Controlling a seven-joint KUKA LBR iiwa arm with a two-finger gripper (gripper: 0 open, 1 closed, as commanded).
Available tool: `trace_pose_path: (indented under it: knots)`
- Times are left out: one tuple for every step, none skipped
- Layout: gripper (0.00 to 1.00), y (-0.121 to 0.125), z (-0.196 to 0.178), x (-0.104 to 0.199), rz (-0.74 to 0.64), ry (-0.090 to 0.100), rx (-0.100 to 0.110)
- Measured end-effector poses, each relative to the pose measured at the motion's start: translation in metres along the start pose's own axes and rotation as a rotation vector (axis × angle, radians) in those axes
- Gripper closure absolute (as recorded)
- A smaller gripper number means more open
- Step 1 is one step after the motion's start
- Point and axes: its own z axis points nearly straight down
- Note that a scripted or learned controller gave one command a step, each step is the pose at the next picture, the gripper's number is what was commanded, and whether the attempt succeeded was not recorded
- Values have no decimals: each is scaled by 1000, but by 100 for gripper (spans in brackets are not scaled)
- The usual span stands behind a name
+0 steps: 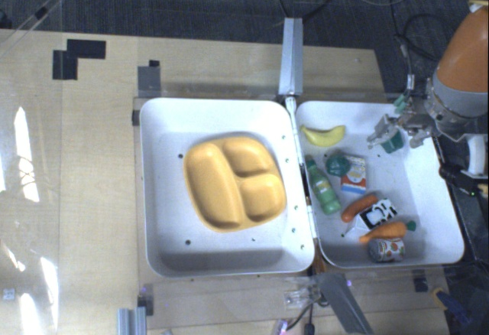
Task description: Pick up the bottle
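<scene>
The arm's grey body and orange band are running off the right edge of the frame, and its gripper (396,129) is hanging over the upper right part of the right bin (447,207); its metal parts are blurring into a small teal piece there, so whether it is open or closed cannot be told. The green bottle (322,190) is lying on its side along the left wall of the right bin, near the frame's centre, with its long axis running from upper left to lower right and its narrow cap end pointing toward the upper left. A yellow banana (324,135) is lying just above it. A small carton (353,177) with a dark green lump at its corner is sitting just to its right. Lower right, an orange sausage shape (357,206), a black-and-white item (380,213), a carrot (386,231) and a can (386,249) are crowding together, their edges hard to separate. The left bin (164,173) is holding a yellow divided tray (233,181).
</scene>
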Motion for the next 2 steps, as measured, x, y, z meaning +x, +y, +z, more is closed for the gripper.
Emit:
trace_pose_path:
  knots:
    - [0,32,105,-41,-136,-1,-1]
    - [0,23,111,-24,-478,-3,-5]
